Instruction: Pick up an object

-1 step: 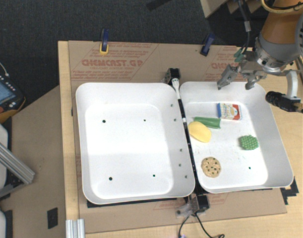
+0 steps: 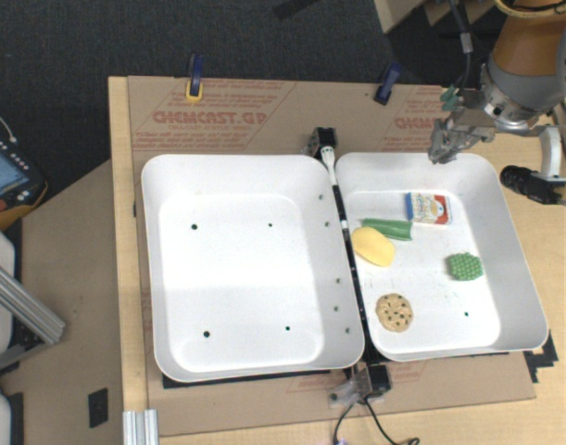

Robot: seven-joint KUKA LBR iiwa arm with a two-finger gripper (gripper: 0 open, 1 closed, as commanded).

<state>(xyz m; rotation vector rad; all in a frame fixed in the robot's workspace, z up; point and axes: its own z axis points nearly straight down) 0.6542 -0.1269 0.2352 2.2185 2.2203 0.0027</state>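
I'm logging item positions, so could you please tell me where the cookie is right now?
The cookie lies in the right bin, near its front edge, just below the yellow lemon and left of the green round piece.

Both bins are plain white: the left bin [image 2: 171, 193] has a few small dark dots on its floor, and the right bin [image 2: 509, 276] bears the coloured things. The carton [image 2: 428, 209] near its far side is white with a blue left end and a red band. Just nearer lies a dark green piece [image 2: 390, 228], touching a yellow lemon-like piece [image 2: 372, 247]. To the right sits a green round thing [image 2: 464, 266] with a bumpy dotted pattern. The cookie [image 2: 394, 311] at the near side is tan with dark brown chips. The board [image 2: 264, 109] beneath is brown cardboard with faded red lettering, held by a blue-and-yellow clamp [image 2: 195, 78] and a blue clamp [image 2: 388, 82]. The arm [image 2: 533, 35] is orange above grey.
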